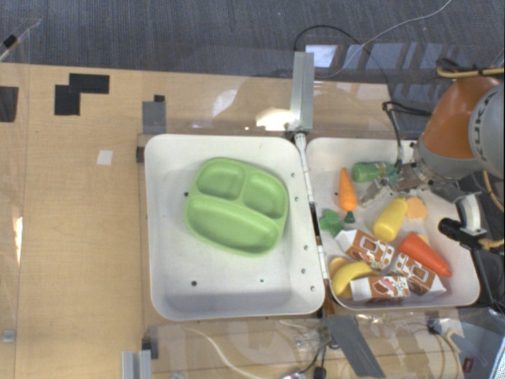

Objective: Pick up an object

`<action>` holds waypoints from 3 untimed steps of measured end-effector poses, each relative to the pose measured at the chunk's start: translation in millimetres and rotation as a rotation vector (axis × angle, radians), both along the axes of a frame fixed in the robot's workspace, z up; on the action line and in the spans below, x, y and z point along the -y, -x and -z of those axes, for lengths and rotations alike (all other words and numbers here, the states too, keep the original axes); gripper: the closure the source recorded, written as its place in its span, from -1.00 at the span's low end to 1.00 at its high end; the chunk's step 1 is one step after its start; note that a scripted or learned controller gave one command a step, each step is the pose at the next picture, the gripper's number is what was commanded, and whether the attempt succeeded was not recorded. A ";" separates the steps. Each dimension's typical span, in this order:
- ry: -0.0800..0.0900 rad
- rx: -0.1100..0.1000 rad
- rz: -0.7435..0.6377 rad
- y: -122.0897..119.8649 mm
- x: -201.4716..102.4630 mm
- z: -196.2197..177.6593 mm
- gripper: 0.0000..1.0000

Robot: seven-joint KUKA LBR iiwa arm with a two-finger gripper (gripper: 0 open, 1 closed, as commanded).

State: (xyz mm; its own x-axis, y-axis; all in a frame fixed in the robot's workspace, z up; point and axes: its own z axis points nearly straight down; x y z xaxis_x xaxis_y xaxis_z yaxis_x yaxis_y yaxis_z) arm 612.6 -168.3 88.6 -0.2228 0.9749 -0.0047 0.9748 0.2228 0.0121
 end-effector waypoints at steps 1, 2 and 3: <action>-0.003 -0.012 0.080 23.4 -74.0 -52.4 -1.00; -0.003 -0.010 0.208 33.6 -88.7 -135.6 -1.00; -0.004 -0.010 0.277 2.9 -76.0 -4.8 -1.00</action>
